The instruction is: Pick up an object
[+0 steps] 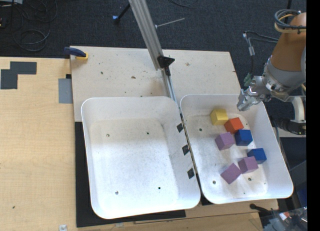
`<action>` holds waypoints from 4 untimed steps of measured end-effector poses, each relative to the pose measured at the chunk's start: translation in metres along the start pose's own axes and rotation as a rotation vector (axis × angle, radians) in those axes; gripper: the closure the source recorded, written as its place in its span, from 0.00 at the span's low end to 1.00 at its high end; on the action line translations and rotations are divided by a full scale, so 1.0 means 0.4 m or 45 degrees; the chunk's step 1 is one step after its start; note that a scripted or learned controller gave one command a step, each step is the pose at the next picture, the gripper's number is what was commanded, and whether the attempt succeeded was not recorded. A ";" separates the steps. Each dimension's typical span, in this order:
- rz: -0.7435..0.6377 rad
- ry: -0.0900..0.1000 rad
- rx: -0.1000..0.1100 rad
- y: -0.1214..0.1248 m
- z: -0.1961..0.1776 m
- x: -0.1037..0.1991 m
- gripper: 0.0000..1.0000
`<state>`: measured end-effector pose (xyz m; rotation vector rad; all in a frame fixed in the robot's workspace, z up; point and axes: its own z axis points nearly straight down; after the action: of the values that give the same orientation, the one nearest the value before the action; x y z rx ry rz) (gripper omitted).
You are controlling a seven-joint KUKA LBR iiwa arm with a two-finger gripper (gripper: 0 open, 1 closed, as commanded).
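We look down at a slant on two shallow white bins set side by side on a pale bench. The left bin [131,157] fills the lower middle of the frame. The right bin [280,175] sits in the lower right and holds seven small blocks gathered toward its middle and right. A yellow block [218,116] lies uppermost, with an orange block [233,124] touching its lower right corner. Just below the orange one is a blue block [243,137], and beside that, to the left, a purple block [224,140]. Lower down we see a second blue block [257,155], a second purple block [248,164] just below it, and a third purple block [230,173] nearest the bin's bottom.

The grey arm with its orange band [289,50] comes in at the upper right. Its gripper [243,104] hovers at the right bin's top edge, above and to the right of the yellow block, holding nothing we can see. We cannot tell whether the fingers are apart or together.

We find no readable writing or labels anywhere.
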<state>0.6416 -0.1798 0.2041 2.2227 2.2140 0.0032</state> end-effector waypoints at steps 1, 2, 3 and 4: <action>-0.008 0.000 -0.002 0.001 -0.161 -0.006 1.00; -0.008 0.001 0.007 0.002 -0.159 -0.006 1.00; -0.010 0.006 0.011 -0.069 -0.137 0.127 1.00; -0.010 0.005 0.013 -0.102 -0.099 0.255 1.00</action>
<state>0.6012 -0.0776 0.2431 2.2211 2.2304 -0.0037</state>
